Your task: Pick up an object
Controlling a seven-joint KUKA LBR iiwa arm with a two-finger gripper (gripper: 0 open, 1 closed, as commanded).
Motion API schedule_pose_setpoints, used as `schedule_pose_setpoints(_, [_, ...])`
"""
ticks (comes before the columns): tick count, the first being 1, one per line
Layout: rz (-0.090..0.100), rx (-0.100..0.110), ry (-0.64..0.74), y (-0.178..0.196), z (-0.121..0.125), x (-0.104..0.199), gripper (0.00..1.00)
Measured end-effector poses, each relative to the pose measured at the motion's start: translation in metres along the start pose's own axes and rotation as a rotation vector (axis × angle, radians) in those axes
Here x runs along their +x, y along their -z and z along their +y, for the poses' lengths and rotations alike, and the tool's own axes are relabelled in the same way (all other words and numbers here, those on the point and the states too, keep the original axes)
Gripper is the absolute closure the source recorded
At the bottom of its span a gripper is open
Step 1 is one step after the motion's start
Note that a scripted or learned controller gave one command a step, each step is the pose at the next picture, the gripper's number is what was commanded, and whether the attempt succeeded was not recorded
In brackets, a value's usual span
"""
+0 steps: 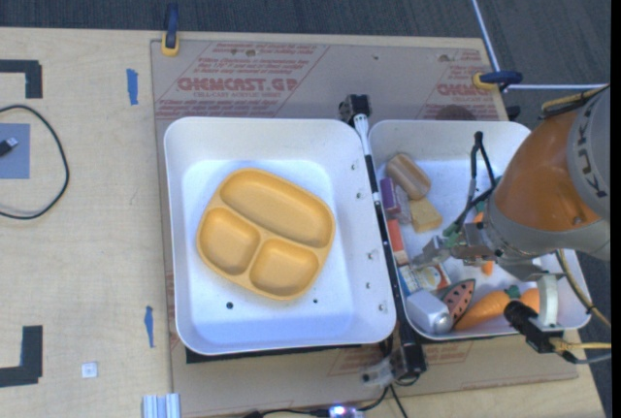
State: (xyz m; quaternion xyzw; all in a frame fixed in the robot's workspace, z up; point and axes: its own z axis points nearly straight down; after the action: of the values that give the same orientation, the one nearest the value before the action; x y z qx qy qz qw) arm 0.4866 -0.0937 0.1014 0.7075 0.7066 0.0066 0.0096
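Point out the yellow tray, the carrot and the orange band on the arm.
Yellow tray (267, 232), camera view: ridge where its three compartments meet.
Carrot (485, 307), camera view: middle of its orange body.
Orange band (545, 178), camera view: centre of the band's curved side.

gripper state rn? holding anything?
Gripper: low in the right bin, among the objects; open or shut cannot be told, and no object is seen between its fingers.

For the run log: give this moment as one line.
arm: over right bin | pincer: low among clutter | left bin: yellow tray | pickup: unconfirmed
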Motion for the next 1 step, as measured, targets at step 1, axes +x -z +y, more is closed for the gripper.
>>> schedule_pose_setpoints(1, [0.002, -0.004, 0.002, 0.0103, 0.0019, 0.0015, 1.0])
